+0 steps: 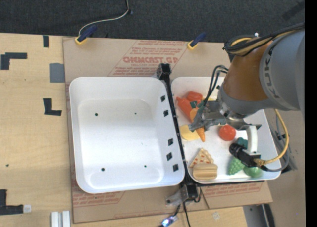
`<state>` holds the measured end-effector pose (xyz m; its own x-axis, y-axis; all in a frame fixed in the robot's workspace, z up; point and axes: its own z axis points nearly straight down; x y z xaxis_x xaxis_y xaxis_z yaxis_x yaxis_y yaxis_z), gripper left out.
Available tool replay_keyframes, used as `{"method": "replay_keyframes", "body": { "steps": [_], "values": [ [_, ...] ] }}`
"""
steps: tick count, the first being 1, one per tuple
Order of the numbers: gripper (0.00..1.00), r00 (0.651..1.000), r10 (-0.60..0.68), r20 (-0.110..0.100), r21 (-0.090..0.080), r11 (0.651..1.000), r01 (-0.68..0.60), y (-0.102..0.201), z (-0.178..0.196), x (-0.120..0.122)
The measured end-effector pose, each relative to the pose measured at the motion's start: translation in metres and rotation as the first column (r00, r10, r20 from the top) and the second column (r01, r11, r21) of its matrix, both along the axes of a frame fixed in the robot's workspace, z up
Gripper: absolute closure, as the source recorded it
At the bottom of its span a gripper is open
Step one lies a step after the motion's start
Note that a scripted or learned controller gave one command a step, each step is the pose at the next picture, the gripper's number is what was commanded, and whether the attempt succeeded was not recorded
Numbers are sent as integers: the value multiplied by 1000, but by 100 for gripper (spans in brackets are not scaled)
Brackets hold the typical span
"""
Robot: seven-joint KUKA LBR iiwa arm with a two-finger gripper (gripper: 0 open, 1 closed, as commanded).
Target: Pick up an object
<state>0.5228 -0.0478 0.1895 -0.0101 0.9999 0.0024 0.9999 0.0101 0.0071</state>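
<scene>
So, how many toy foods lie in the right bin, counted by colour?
Red or orange: 4, two peppers, a carrot, a tomato
Yellow or tan: 2, a yellow piece, a pizza slice
Green: 1, a leafy piece
Total: 7, though the gripper may hide more.

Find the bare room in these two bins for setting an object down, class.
The left bin offers bare floor from wall to wall. The right bin is crowded: gripper, carrot, tomato, pizza slice, greens.
</scene>
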Motion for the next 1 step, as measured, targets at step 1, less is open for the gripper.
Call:
{"method": "replay_keyframes", "body": {
  "steps": [1],
  "values": [
    [100,1000,0,7,-3,1000,0,62,42,137]
  ]
}}
